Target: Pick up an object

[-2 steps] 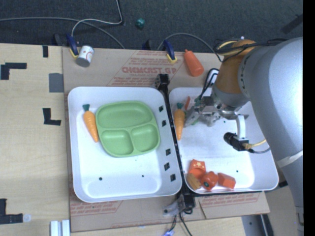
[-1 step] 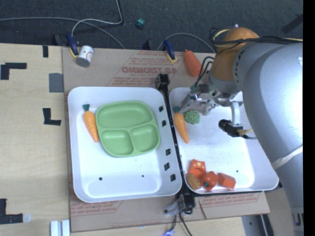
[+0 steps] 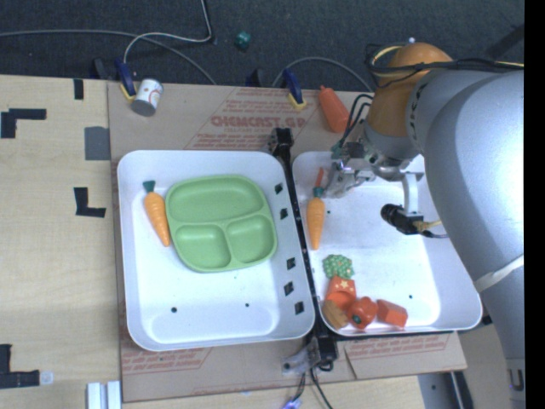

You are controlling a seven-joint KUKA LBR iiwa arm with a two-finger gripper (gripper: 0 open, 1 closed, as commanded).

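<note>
The end effector (image 3: 341, 173) hangs low in the far left corner of the right bin (image 3: 443, 309), probably because the program aims at the toy carrot (image 3: 315, 220) that lies just near of it, along the bin's left wall. I cannot tell how it is set, and nothing visible is in its hold. The carrot is orange, tapered, with a small green top that points far.

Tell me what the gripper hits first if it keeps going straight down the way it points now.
Most likely the carrot lying along the left wall of the right bin: the gripper hangs just above its green top end. Depth is hard to judge; it may land on the bin floor beside it.
</note>
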